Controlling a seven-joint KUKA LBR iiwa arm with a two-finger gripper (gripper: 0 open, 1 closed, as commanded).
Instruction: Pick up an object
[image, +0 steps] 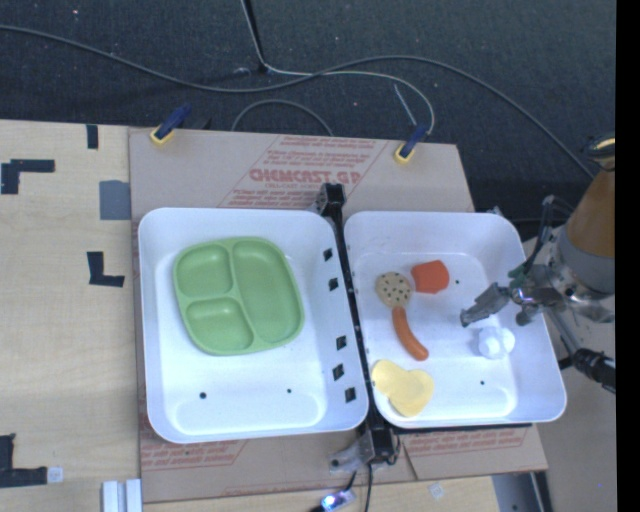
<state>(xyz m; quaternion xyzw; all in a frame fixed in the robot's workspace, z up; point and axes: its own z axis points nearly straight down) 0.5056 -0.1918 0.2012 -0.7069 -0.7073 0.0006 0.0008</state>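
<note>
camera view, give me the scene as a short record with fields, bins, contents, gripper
left bin: green divided plate
right bin: orange-red block, speckled cookie, orange sausage, yellow heart shape, small white object
gripper: over right side of the right bin, just above the small white object, nothing seen between its fingers
arm: reaches in from the right

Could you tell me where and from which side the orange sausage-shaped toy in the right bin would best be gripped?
Probably at the middle of the orange sausage-shaped toy, coming straight down from above. It lies flat and slanted on the floor of the right white bin, long and narrow, so the jaws should close across its short width, turned to match the slant. Free floor lies along both long sides.
</note>
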